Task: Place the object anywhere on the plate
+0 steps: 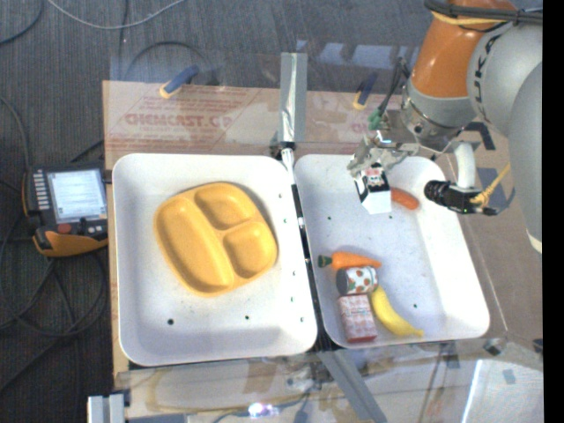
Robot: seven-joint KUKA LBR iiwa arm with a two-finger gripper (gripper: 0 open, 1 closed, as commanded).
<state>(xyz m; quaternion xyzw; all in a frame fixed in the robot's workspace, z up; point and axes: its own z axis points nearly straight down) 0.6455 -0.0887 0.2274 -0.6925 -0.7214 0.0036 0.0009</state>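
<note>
Two shallow white bins lie side by side under me, the left bin [141, 324] and the right bin [458, 307], meeting along a raised seam. Nearest the camera, at about five o'clock in the right bin, a banana [393, 315] curves beside a small red-and-pink box [357, 317]; the two look to be touching. Just above the box, towards twelve, stands a small can with a red and white label [356, 280], and against its top edge lies a carrot [353, 260], pointing across from nine to three.

In the left bin the yellow plate [216, 234] sits near the middle, a three-compartment tray with nothing resting in its wells, well apart from everything in the right bin.

Farther back, at roughly twelve o'clock in the right bin, my pincer [374, 181] hangs over the bin floor. Between its fingers sits a small white block with a dark and red marking [376, 192], and I am clamped on it from above; the block's lower edge seems to be at or just over the white surface, I cannot tell which. At three o'clock from the block, just beside it, lies a small orange-red piece [405, 199], perhaps another carrot.

Beyond, my orange band [449, 47] and grey arm rise towards one o'clock.
</note>
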